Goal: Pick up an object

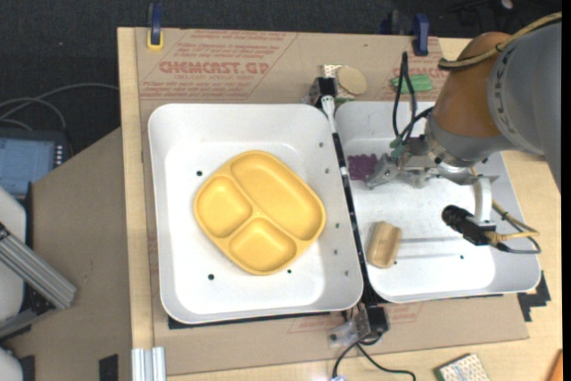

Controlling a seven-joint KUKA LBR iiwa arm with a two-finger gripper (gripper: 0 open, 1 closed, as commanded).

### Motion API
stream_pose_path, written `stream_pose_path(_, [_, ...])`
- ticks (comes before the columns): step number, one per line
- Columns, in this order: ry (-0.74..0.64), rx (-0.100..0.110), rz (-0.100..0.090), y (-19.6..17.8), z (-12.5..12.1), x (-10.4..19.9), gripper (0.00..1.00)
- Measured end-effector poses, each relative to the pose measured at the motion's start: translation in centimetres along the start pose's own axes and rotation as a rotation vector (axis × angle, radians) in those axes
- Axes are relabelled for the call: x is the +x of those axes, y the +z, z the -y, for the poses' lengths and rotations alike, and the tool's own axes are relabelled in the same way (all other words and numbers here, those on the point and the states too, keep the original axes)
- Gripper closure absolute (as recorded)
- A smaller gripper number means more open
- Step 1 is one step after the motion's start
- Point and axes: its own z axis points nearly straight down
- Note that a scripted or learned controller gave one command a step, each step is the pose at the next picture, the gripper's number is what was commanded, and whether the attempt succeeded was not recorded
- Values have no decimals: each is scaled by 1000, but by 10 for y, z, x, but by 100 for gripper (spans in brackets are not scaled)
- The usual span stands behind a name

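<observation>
the tool (403, 170) hangs low over the far half of the right bin (428, 277), under the grey arm (526, 94) with its orange band, which comes in from the right edge of the view. whether the tool is open or closed cannot be told from this slant, and nothing can be seen gripped in it.

just to the left of the tool, very close to its tip, lies a small purple thing (361, 165), near the bin's left wall. whether the two touch is not clear. nearer the camera and a little to the left of the tool lies a tan block (384, 244), short and rounded, well apart from the purple thing and close to the same left wall. the white floor in front of the tool, between the tan block and the bin's right rim, is bare.

farther left of the tool, across the two rims that meet in the middle, the left bin (178, 138) holds a yellow dish (259, 211) with three compartments. it lies flat near the middle, with white floor showing on every side.

both bins sit on a worktop (214, 62) covered in printed brown card. beyond the tool, on that card past the bins' far rims, rests a small pale disc (352, 82).
</observation>
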Motion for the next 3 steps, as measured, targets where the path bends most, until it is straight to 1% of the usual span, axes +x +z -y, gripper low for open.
stream_pose_path(1, [-3, -7, 2, -1, -58, -1, 0])
stream_pose_path(2, [7, 4, 2, 0, 8, -65, 0])
stream_pose_path(3, [-7, -5, -1, 0, -18, 5, 0])
